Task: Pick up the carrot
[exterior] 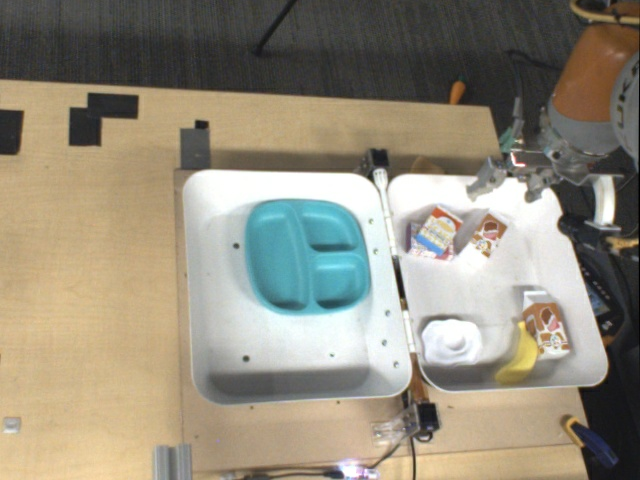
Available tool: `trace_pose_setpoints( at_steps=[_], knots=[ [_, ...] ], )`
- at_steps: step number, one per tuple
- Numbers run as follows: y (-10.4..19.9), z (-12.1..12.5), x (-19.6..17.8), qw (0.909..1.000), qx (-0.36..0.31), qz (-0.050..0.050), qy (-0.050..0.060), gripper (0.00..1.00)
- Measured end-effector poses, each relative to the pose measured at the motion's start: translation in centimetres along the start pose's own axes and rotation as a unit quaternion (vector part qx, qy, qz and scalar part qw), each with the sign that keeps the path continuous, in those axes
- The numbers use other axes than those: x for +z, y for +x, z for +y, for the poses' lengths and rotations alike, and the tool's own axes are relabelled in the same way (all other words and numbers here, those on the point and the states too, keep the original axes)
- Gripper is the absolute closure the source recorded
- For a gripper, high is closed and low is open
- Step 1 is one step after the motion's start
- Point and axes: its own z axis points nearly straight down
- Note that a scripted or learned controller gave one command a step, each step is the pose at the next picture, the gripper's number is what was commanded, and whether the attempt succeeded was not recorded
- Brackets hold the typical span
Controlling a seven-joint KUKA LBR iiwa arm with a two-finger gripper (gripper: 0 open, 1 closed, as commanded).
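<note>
— What's in the two bins, from where you stand?

— The left bin [205, 268] holds one thing: a teal divided plate [305, 255], lying flat near its middle, with nothing in its compartments. The right bin [575, 268] is busier, with five things in it.

— Go on, count them.

— Three small cartons. A blue-and-red carton [435, 234] and a brown carton [489, 234] sit close together at the far end, and a second brown carton [546, 328] is near the right wall, closer to us. Touching that one is a single banana [517, 359], at the near edge. Left of the banana is one white round tub [450, 341].

— And the carrot?

— I can't pick one out in either bin. The nearest match is a small orange stub [457, 92] on the desk [90, 298], beyond the far edge of the right bin and well apart from everything else. It's too small for me to say what it is.

— The arm?

— The hand [510, 183] hangs over the far rim of the right bin, just beyond the two cartons there. Its fingers are spread, with nothing between them.
</note>
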Motion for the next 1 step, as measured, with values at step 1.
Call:
trace_pose_setpoints(
  at_steps=[1],
  knots=[
    [3.29,-4.66,-2.54,0.9976,0.069,0.001,0.001,0.0]
  ],
)
